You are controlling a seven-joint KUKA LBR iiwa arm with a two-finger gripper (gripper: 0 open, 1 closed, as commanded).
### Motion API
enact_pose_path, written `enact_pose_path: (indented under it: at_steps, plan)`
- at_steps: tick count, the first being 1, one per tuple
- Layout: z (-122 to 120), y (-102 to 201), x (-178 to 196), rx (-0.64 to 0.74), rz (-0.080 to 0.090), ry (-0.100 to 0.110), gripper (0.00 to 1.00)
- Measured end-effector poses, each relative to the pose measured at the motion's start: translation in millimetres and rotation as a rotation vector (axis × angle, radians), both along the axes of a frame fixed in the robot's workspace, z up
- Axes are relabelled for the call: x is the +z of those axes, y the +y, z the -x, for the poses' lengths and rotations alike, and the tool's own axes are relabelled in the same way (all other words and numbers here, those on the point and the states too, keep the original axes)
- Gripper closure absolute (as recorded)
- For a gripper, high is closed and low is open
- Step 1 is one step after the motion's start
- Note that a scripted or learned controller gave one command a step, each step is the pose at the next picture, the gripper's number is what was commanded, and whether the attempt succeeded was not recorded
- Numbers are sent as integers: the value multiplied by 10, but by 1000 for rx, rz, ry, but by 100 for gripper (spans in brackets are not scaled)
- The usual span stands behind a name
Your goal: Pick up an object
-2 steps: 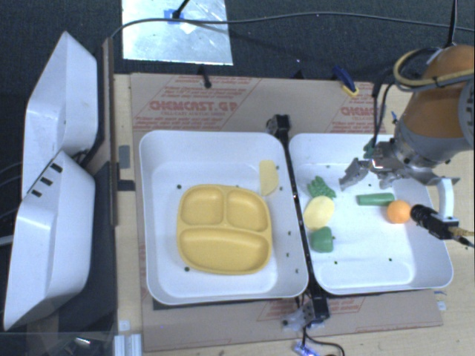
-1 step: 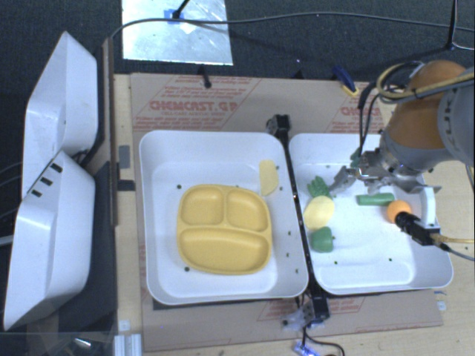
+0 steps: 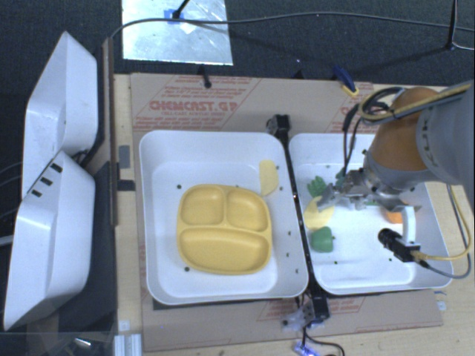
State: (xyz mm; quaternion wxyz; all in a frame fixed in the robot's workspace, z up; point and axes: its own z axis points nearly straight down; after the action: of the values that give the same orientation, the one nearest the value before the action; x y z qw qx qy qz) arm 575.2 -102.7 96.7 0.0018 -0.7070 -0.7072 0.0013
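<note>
Reaching down into the right bin (image 3: 371, 273) with the gripper (image 3: 330, 193) beside a yellow piece (image 3: 318, 217) and two green pieces (image 3: 321, 239), grip state impossible to tell, probably lining up a grasp, next needing closure on one piece and lifting.

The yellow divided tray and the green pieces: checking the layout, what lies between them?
In the camera view, between the yellow divided tray and the green pieces lie the two bins' adjoining walls.
</note>
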Motion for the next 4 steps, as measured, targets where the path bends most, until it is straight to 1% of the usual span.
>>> enact_pose_path:
  at_steps: [1,2,4]
  plan:
    - [-18,-6,134,-1,1,-6,100]
    - [-23,-93,724,-1,2,-10,100]
    - [-89,-38,1588,1,1,-9,100]
